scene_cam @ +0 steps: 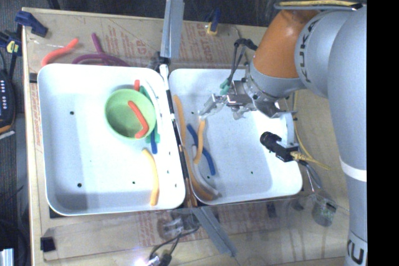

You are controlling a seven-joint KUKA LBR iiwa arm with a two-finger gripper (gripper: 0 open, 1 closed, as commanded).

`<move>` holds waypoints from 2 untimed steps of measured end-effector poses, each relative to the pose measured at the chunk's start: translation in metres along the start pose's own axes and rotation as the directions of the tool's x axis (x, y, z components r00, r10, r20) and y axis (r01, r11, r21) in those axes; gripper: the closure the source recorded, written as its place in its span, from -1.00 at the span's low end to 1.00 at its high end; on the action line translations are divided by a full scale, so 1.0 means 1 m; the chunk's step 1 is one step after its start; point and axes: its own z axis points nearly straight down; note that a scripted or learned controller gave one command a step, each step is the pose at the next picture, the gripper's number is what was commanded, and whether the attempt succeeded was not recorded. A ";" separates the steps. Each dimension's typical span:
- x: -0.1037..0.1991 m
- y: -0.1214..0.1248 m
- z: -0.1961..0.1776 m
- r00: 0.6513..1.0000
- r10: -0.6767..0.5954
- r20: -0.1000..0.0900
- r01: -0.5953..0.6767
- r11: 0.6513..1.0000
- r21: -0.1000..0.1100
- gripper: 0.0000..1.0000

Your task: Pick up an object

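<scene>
arm (324, 53) cut off at right edge, gripper (215, 104) tips blurred

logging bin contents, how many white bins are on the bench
2. The left bin holds a green bowl and coloured strips. The right bin sits beside it under the claw, with an orange strip and a blue strip near its left wall.

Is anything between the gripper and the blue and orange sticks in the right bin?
Nothing visible. The gripper hangs over the right bin, and only bare white floor separates it from the orange stick and blue stick just below.
</scene>
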 end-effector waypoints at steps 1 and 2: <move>0.026 0.004 0.098 1.000 0.006 0.022 -0.005 1.000 -0.013 -1.00; 0.032 0.004 0.089 1.000 -0.003 0.011 0.003 1.000 -0.007 1.00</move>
